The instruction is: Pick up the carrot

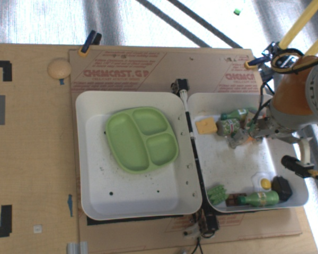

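Note:
I cannot make out a carrot for certain. The nearest match in colour is a small yellow-orange wedge lying at the upper left of the right bin. Just to its right lies a green packet with a red label. My gripper is low in the right bin, right beside and slightly below that green packet, with the arm coming in from the right. What lies directly under the gripper is hidden.
The left bin holds a green divided plate. Along the right bin's front edge lie a green leafy piece, a green bottle, a small yellow item and a black lump.

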`<state>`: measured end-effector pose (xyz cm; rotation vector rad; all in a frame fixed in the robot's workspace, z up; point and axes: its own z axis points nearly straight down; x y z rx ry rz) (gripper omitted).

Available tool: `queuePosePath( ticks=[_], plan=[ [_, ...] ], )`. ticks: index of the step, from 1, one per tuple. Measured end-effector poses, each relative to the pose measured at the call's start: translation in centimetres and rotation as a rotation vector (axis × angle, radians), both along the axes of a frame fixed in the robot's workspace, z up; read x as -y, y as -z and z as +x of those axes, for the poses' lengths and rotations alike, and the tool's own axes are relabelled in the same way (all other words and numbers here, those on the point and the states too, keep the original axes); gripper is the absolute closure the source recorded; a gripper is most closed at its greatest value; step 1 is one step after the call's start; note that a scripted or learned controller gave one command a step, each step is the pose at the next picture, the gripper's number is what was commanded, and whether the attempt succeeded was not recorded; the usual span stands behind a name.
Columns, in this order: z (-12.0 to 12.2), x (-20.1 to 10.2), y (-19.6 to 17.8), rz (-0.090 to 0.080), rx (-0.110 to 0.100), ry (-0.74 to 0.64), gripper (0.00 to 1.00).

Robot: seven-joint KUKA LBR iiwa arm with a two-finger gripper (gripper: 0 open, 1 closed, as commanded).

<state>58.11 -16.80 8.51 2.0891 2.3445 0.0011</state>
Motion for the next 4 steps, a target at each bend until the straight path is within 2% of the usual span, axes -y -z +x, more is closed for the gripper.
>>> queuePosePath(
  ticks=[1,2,3,4],
  plan=[
    [4.0,1.4,0.1,0.015,-0.012,0.395,0.00],
    [3.8,1.9,0.1,0.024,-0.020,0.351,0.00],
    [3.9,2.2,-0.9,0.017,-0.013,0.348,1.00],
    [2.7,2.5,0.0,0.002,-0.004,0.836,1.00]
  ],
)
